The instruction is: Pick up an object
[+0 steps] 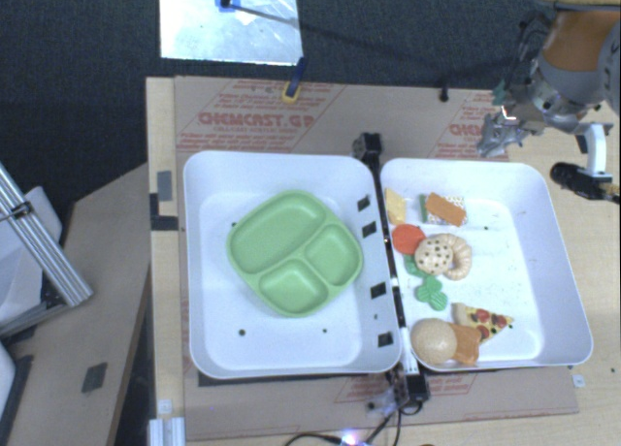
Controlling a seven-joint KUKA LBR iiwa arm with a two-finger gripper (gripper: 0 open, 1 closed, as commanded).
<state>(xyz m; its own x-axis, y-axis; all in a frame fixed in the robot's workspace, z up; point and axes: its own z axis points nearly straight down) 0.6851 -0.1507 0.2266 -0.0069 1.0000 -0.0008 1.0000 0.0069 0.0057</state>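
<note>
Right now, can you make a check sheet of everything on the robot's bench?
Surface: tan bench bearing two white bins.
Job's things: right bin holds toy food: pizza slice, cookie, tomato, bread roll.
Clutter: left bin holds a green divided plate.
Grippers: gripper above the right bin's far edge; nothing seen between its fingers.
Cables: wires at the near edge.
Surroundings: dark floor, shiny sheet.
</note>
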